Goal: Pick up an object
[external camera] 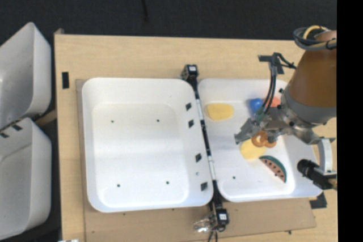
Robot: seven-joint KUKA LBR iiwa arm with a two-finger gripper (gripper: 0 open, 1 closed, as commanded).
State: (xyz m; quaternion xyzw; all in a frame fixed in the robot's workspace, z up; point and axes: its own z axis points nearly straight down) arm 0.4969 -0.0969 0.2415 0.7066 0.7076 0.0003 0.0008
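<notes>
Arm over the right bin, hand low among small objects.

The wooden counter [68, 139] carries two shallow white bins side by side; the left bin [139, 144] is the larger one in view, and the right bin [232, 184] holds all the small objects. The grey arm [315, 79], with its orange band, reaches in from the right, its hand [258, 130] down in the middle of the right bin. Whether the hand is open or closed cannot be told, nor whether it has hold of anything. Just left of it lies a yellow oval piece [219, 111]. A second yellow piece [249, 150] sits just near of the hand, a watermelon slice [274, 168] nearer still to the right, and a small blue object [255, 104] just beyond.
</notes>
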